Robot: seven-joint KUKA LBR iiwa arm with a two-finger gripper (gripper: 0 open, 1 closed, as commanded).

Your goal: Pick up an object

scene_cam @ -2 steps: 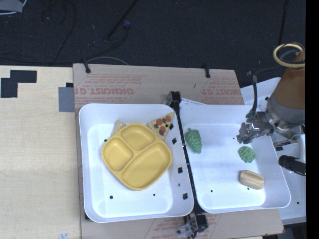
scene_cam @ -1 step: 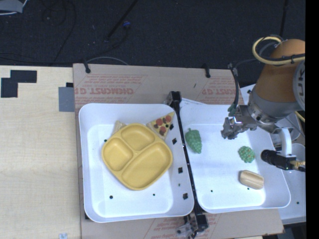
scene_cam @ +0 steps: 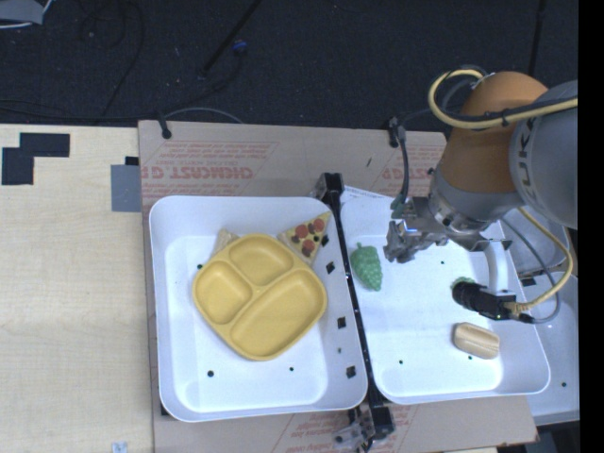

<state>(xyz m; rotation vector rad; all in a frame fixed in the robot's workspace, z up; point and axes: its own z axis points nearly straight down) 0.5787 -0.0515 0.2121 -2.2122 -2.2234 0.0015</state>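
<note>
- My gripper [scene_cam: 404, 243] hangs over the upper middle of the right bin [scene_cam: 528, 385]. I cannot tell whether it is open or closed, and I see nothing held in it.
- Nearest candidate: the green toy food [scene_cam: 367, 266], lying on the floor of the right bin at about 8 o'clock from my gripper, just beside it but apart from it.
- Its long axis runs roughly from 11 o'clock to 5 o'clock. I judge that the grasp should close across that axis, on the narrow width.
- Obstruction: the black divider [scene_cam: 345, 286] between the bins stands just beside the green toy food at its 9 o'clock. I judge this side offers little clearance, so an approach from 3 o'clock looks safer.
- Second candidate: the bread roll [scene_cam: 476, 340], at about 5 o'clock from my gripper and well apart, near the lower right corner of the right bin. It lies roughly from 9 o'clock to 3 o'clock, with open floor around it.
- The left bin [scene_cam: 175, 347] holds a yellow plate [scene_cam: 260, 295] and, at that plate's 1 o'clock, a pizza slice [scene_cam: 310, 236]. Both lie beyond the divider, farther from my gripper.
</note>
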